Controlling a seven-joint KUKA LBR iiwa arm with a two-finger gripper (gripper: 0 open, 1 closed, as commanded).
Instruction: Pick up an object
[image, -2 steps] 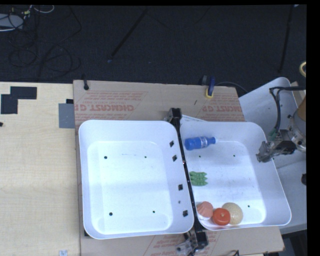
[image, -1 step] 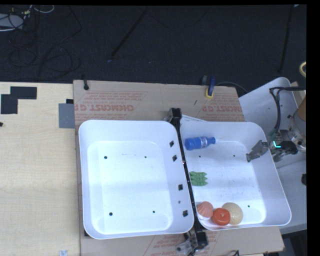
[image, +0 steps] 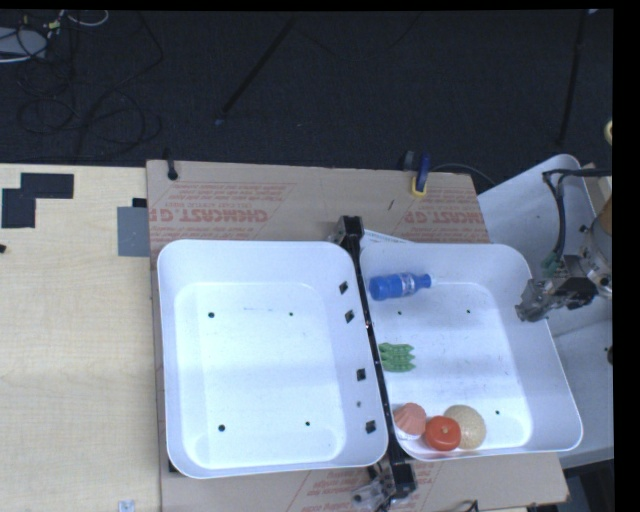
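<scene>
Gripper (image: 535, 303) hangs at the right bin's (image: 520, 265) outer rim, carrying nothing that can be seen.

Its dark, cluttered shape is small and partly cut off at the frame edge, so I cannot tell whether it is spread or clenched; it appears to sit just over the rim rather than inside. Within the right bin, a blue bottle (image: 399, 286) lies on its side near the divider (image: 362, 320) at the far end. A small green object (image: 396, 357), too blurred to identify, lies beside the divider around the middle. At the near end, three round items crowd together touching: a pale pink one (image: 408, 418) closest to the divider, a red one (image: 442, 433) next, and a tan one (image: 467, 424) partly hidden behind the red. Left bin (image: 200, 265) adjoins the divider's other side.
</scene>
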